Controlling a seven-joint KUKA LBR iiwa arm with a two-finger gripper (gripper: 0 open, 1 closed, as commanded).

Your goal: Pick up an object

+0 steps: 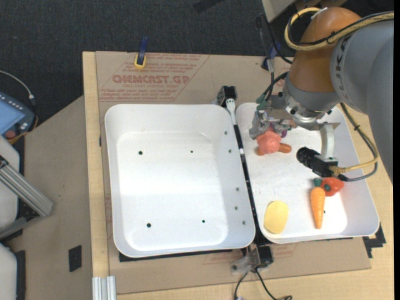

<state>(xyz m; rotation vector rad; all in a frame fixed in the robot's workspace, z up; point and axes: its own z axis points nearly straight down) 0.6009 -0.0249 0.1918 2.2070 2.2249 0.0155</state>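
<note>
In the right bin (350, 225), a pink toy (269, 143) with a small orange tip lies near the far left corner. My gripper (270, 125) hangs directly over the toy's top, touching or nearly touching it. An orange carrot (317, 206) lies near the bin's right side. A red piece (333, 185) sits at the carrot's top end. A yellow lemon-like object (276, 216) rests near the front edge.
The left bin (125, 186) sits beside the right one, with a black divider strip (242, 161) between them. A black fitting with a yellow cable (314, 160) hangs over the right bin. Both bins rest on cardboard (156, 74).
</note>
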